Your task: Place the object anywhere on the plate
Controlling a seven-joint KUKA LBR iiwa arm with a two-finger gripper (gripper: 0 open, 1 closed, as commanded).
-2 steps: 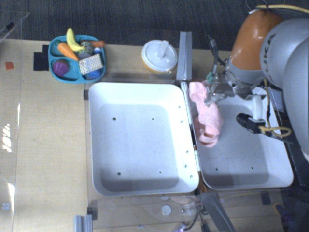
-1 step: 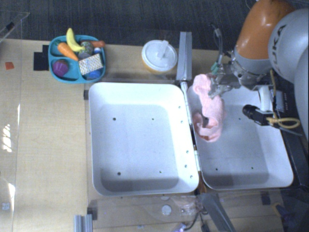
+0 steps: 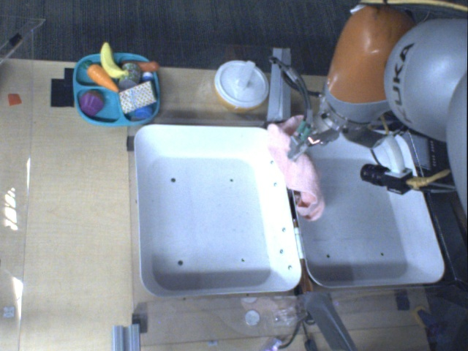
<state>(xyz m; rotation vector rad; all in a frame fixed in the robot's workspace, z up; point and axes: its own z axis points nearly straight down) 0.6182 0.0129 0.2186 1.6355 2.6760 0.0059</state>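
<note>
Camera view: the soft pink cloth [image 3: 301,172] hangs bunched from the tool [image 3: 301,139], draped over the seam between the two shallow white bins [image 3: 212,284], and the fingers look pinched on its top fold. It's light and floppy, so I'd guess it'll sag and swing; gripping a thick gathered fold seems safest. Blue divided plate [image 3: 115,88] sits far-left on the tabletop [image 3: 66,218].

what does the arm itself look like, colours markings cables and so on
The arm is bulky, with rounded glossy grey shells and dark "KUKA" lettering on the side. A smooth orange dome-shaped band sits above the wrist. A thin yellowish cable runs over its top, and dark cables trail by the wrist. The tool is small, metallic and greenish-grey. A black cylindrical fitting sticks out below.
</note>
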